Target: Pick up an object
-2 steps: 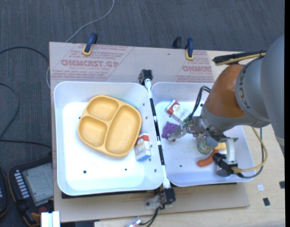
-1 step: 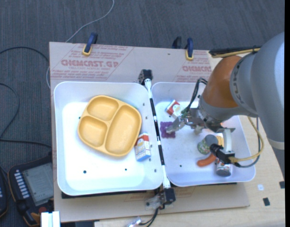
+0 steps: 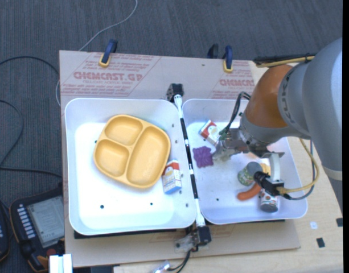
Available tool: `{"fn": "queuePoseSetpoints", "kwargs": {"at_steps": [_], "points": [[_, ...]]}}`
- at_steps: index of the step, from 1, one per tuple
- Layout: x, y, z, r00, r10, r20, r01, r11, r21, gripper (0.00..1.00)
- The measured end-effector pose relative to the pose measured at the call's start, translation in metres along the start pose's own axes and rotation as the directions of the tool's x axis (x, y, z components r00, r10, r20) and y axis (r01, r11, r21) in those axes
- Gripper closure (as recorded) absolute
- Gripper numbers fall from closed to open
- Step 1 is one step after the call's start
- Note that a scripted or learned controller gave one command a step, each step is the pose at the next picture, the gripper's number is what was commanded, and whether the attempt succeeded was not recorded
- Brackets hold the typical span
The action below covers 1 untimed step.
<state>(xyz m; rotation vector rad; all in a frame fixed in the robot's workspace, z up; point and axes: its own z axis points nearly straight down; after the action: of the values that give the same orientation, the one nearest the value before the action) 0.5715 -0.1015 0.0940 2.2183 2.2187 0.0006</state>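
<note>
Gripper (image 3: pixel 224 147): low in the right white bin (image 3: pixel 294 209) near its left wall; finger state could not be told.
Purple bumpy toy (image 3: pixel 203 156): just beside the gripper, by that wall.
Yellow divided plastic plate (image 3: pixel 132 150): left white bin (image 3: pixel 83 209), with bare floor toward the near edge.

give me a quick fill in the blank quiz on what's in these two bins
1. The yellow divided plate lies in the ____ bin.
2. The plate has ____ compartments.
3. The small purple thing lies in the ____ bin, near the divider between the bins.
4. The little carton rests beside the plate's lower ____ edge.

Missing words: left; three; right; right
</note>
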Motion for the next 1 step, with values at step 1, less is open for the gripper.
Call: {"fn": "queuePoseSetpoints", "kwargs": {"at_steps": [1], "points": [[0.0,-0.0002,0.0001,1.0,0.0,0.0,0.0,1.0,0.0,0.0]]}}
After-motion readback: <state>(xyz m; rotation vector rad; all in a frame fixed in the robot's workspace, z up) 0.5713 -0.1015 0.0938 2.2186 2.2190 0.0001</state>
